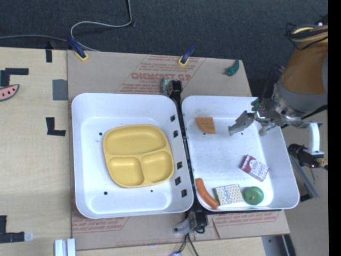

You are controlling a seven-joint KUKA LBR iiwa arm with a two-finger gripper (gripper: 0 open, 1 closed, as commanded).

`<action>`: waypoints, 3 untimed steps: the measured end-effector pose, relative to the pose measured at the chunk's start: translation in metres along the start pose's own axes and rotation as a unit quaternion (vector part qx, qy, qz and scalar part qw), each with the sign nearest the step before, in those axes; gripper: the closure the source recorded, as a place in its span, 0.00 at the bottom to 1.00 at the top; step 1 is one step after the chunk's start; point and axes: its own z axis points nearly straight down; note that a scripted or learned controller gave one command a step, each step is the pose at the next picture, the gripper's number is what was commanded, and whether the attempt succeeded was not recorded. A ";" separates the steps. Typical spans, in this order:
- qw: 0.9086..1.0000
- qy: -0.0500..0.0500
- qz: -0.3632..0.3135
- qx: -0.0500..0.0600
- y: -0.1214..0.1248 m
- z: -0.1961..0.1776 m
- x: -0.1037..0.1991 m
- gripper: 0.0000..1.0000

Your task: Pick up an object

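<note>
In the right bin (282,159) lie an orange-brown block (205,125) at the upper left, a red and white carton (254,167) right of centre, and along the front edge an orange sausage-shaped piece (206,193), a small patterned box (229,194) and a green ball (253,195). My gripper (249,128) hangs over the bin's upper right part, to the right of the orange-brown block. It is open, with nothing between its fingers.
The left bin (85,143) holds a yellow divided plate (139,154). A black divider with clips (180,143) runs between the two bins. Two yellow clamps (186,56) and a teal piece (232,68) sit on the cardboard behind the bins.
</note>
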 end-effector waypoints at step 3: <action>1.000 -0.001 -0.001 -0.003 0.076 0.140 0.033 1.00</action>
